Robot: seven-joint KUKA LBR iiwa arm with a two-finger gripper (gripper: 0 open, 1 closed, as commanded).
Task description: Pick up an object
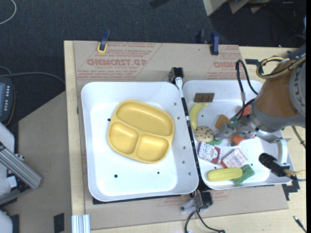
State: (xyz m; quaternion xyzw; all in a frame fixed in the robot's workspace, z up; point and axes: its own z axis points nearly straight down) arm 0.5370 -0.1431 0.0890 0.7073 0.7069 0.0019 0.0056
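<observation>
The right bin [219, 85] holds several toy foods. A brown chocolate bar [204, 98] lies at the back, with a yellow banana [196, 113] and a speckled cookie [204, 133] along the left wall. Two red-and-white packets [209, 153] [234, 158] are in the middle. A corn cob [224, 174] lies beside a green piece [247, 173] at the front. My gripper [231, 130] is low in this bin, between an orange-brown piece [222, 120] and a small red-orange piece [236, 140]. Its tips are hidden among these items.
The left bin [97, 130] holds a yellow divided plate [141, 131]. The grey arm with its orange band [274, 89] covers the right bin's right side. A black divider [187, 125] runs between the bins. Clamps [102, 46] [214, 43] hold the board's far edge.
</observation>
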